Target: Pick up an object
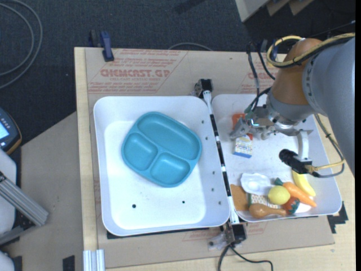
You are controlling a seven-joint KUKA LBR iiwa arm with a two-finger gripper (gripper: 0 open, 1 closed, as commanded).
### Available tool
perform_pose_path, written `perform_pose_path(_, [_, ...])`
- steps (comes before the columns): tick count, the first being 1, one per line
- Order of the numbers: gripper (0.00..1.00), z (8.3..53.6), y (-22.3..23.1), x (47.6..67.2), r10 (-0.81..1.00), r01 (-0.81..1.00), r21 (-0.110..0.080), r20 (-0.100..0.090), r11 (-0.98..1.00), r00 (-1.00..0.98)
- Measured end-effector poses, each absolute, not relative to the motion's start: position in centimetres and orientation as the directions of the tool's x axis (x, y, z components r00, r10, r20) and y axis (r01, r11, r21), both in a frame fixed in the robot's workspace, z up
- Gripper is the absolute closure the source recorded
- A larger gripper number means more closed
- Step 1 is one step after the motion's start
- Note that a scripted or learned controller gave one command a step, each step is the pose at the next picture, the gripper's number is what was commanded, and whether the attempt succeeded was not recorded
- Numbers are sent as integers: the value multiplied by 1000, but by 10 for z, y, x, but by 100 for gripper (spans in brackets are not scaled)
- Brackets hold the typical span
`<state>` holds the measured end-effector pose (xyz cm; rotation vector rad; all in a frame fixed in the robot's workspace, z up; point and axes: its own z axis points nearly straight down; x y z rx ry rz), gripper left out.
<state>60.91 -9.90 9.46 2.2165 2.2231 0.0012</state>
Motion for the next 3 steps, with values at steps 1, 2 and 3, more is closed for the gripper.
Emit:
perform_pose_path(1, [0, 84, -95, 627, 1000, 1000, 3, -1, 1, -1])
perform_pose_path(2, [0, 85, -97, 664, 1000, 1000, 5, -2, 3, -3])
perform_pose_path(3, [100, 96, -97, 664, 1000, 1000, 5, -3, 3, -3])
